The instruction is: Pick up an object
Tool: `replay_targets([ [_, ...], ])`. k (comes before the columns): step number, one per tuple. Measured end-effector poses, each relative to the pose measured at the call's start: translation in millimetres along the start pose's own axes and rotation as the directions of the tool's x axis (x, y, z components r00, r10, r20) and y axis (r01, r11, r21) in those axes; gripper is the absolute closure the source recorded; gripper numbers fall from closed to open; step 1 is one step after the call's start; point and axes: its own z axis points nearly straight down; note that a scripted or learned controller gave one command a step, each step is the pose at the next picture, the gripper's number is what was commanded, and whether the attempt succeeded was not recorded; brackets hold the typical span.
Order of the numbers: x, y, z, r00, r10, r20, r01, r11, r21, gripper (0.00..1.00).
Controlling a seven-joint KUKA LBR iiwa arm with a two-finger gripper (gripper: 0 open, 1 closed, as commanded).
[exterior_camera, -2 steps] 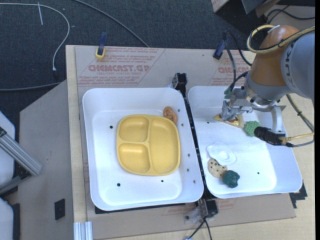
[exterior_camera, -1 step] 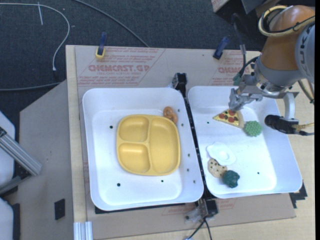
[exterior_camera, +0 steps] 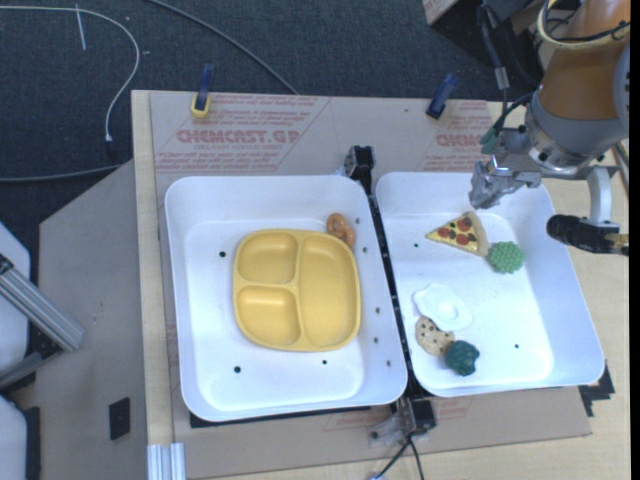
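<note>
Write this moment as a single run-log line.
gripper: over right bin, above pizza | holding: nothing seen | tray: left bin

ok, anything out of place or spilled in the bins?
One oddity: a pretzel lies on the left bin's floor against the yellow tray's top right corner, not in a compartment. Pizza, both broccoli, egg and cookie lie loose in the right bin. Nothing spilled or broken.

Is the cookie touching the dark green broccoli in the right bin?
Touching. The camera view shows the cookie with its lower right edge meeting the dark green broccoli, no white bin floor between them.
</note>
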Motion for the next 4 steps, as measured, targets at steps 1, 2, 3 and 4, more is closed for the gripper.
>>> replay_targets([
  [1, 0.3, 1.6, -54.5, 1.000, 0.000, 0.000, 0.000, 1.000, -0.002, 1.00],
  [2, 53.9, -2.5, -35.0, 1.000, -0.003, -0.002, 0.003, 1.000, 0.008, 1.00],
  [3, 109.4, -6.6, -18.6, 1.000, -0.002, -0.002, 0.002, 1.000, 0.008, 1.00],
  [4, 153.9, -9.2, -8.5, 1.000, -0.002, -0.002, 0.002, 1.000, 0.009, 1.00],
])
